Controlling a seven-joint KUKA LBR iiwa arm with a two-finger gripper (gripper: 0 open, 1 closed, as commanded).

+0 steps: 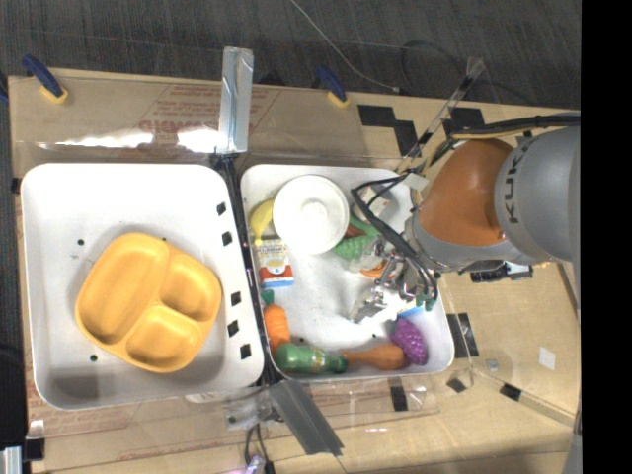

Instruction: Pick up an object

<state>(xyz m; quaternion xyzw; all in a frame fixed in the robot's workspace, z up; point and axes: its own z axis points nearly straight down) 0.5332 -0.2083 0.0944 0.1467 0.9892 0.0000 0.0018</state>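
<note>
Two bins point(39, 265); fingers point(370, 304) above purple grapes point(409, 340).

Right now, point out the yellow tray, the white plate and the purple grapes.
yellow tray point(148, 299): camera view, on the ridge where its compartments meet.
white plate point(311, 213): camera view, on its round centre.
purple grapes point(409, 341): camera view, on the middle of the bunch.

I see the pickable items crowded in the right bin point(434, 349): a white round plate point(311, 212) at its twelve o'clock, a yellow banana point(260, 217) touching the plate at nine, a small red-and-white carton point(275, 265) below that, an orange carrot point(276, 323), a green bottle point(308, 360) lying flat at six, and purple grapes point(409, 340) at five.
</note>
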